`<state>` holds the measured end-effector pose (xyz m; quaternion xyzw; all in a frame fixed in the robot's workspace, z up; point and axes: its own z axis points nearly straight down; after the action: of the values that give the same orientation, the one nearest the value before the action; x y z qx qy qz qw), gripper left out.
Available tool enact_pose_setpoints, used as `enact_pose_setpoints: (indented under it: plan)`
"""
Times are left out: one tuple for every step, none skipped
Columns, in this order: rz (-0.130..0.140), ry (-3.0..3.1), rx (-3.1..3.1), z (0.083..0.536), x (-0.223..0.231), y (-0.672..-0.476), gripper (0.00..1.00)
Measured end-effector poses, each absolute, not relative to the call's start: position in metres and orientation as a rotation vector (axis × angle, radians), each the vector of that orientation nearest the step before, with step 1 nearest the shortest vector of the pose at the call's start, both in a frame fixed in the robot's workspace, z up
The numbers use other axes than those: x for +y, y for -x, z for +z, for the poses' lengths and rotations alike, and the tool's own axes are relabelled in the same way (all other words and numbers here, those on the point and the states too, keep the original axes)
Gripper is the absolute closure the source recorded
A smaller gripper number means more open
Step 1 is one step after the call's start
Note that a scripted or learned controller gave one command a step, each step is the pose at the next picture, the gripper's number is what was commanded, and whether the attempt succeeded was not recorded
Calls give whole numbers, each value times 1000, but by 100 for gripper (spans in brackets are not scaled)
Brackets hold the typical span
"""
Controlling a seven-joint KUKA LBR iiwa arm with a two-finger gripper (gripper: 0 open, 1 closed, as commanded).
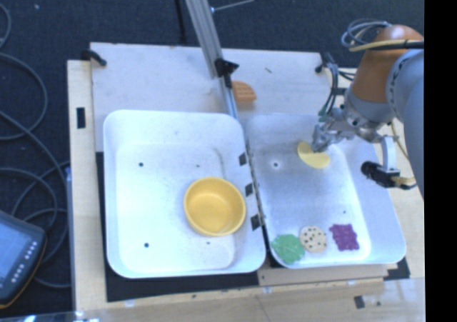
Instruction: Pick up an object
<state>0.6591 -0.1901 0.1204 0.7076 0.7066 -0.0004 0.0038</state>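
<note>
we see the gripper down at the yellow piece in the right bin, its grip we cannot tell

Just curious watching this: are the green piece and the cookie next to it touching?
Touching, it seems. The camera view shows the green piece and the cookie edge to edge with no white bin floor between them.

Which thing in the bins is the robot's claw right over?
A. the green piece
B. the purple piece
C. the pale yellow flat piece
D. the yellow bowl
C. The gripper sits at the upper edge of the pale yellow flat piece in the right bin; the yellow bowl lies in the left bin.
</note>
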Motion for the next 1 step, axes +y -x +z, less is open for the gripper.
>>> enact_pose_setpoints:
  plan:
    - [8, -2219, 2218, 169, -184, -656, 100]
